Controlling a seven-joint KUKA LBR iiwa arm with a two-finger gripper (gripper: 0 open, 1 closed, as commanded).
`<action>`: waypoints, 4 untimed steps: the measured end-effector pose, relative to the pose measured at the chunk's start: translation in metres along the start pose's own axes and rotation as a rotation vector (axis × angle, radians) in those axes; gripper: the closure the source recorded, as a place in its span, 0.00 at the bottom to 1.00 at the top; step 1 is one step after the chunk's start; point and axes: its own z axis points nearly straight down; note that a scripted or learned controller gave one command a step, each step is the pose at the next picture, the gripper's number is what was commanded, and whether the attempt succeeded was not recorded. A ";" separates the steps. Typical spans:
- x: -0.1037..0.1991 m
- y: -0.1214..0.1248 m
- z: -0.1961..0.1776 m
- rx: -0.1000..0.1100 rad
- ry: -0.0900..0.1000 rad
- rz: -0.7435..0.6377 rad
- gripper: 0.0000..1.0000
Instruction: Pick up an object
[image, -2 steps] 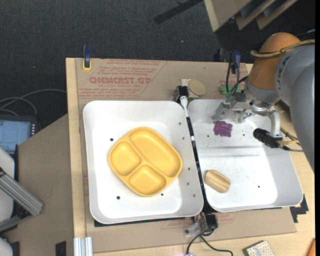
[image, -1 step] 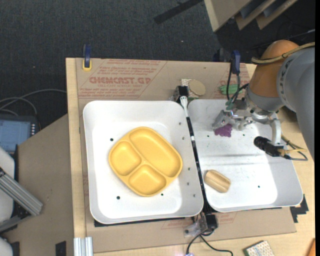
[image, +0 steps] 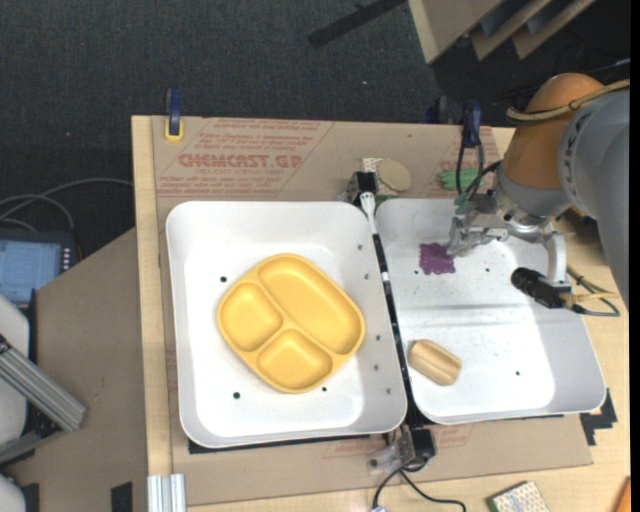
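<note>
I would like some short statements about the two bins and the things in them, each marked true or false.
1. The yellow plate lies in the left bin. True.
2. The purple object lies in the left bin. False: it lies in the right bin, near its far side.
3. The tool is above the right bin, close to the purple object. True.
4. The tan block sits on the yellow plate. False: it rests on the floor of the right bin, near the front left corner.
5. The plate has three compartments. True.

Yellow three-compartment plate (image: 289, 322) in the left white bin (image: 190, 300), on a cardboard-covered bench (image: 250, 150).
</note>
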 end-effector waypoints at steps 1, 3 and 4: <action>0.000 0.000 0.001 0.001 0.000 0.000 0.00; 0.032 -0.061 0.011 -0.003 0.001 -0.004 0.00; 0.033 -0.009 0.011 -0.005 -0.001 -0.003 0.00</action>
